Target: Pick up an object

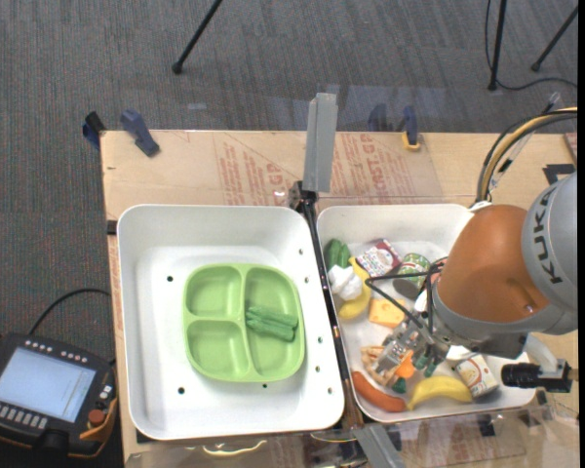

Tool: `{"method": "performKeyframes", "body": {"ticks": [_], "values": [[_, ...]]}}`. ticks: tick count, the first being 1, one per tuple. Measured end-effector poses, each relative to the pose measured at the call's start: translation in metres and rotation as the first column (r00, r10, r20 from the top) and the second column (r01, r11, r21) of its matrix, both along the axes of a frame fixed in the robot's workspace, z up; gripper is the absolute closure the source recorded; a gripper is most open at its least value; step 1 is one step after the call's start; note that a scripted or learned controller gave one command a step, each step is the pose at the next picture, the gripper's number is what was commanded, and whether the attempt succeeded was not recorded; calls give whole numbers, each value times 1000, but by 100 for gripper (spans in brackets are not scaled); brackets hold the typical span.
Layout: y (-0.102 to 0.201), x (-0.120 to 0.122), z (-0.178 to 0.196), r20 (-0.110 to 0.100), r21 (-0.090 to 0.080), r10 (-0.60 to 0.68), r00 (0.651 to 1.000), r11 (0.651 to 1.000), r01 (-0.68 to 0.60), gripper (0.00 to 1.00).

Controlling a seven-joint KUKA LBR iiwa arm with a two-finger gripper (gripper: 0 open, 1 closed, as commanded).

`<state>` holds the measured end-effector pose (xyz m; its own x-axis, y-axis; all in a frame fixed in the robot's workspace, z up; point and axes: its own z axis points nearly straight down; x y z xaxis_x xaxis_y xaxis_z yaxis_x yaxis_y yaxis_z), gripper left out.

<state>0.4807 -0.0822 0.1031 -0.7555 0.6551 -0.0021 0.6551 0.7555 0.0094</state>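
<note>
My gripper [408, 351] hangs low over the front of the right bin [439, 214], among a heap of toy foods. Right under it lie a small orange piece [402, 369] and a waffle-like piece [378, 357]. A yellow banana [441, 390] and a red sausage [377, 394] lie just in front of it, against the bin's front wall. A yellow cheese wedge [386, 312] sits just behind it. The orange wrist band and grey arm cover the bin's right part.
The left bin [146, 261] bears a green divided plate [214, 344] with a green bean pod [271, 322] in its right compartment. At the back of the right bin lie a green vegetable [336, 253], a white-and-yellow item [348, 289], a small carton [378, 257] and a can [415, 262].
</note>
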Motion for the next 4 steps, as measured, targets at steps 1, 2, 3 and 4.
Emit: {"method": "performKeyframes", "body": {"ticks": [1,2,3,4], "values": [[54,0,84,-9,-6,-274,962,962,274,100],[-24,1,-8,10,-3,-240,971,971,240,100],[-7,0,-8,10,-6,-247,969,969,247,100],[8,-3,86,-5,-4,-397,918,918,397,100]]}}
